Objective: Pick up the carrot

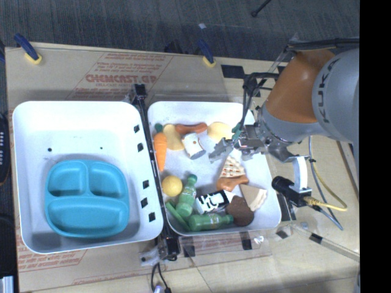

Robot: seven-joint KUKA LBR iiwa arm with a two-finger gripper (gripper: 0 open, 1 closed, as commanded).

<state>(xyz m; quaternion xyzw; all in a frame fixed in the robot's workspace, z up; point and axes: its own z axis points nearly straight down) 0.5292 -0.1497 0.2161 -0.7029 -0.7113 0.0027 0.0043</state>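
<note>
The right bin (259, 163) is crowded along its near half, while its far left corner and a patch of white floor in the middle lie bare. The carrot (160, 151) lies tight against the bin's left wall, long axis running far to near, so there is open room only on its right side. It is orange, tapered toward the near end, with a small green top at the far end. Just right of its far end sits a pale yellow piece of food (173, 137), and beyond that a sausage (190, 127). A lemon (171, 185) lies just near the carrot's tip, and a green bottle (187, 193) stands beside the lemon.

The gripper (227, 146) hangs over the middle right of the bin, well apart from the carrot, above a waffle-patterned wedge (233, 169). Its fingers look slightly apart with nothing between them.

The left bin (36, 121) holds a blue divided tray (88, 198) in its near half, with bare floor on the far side.
</note>
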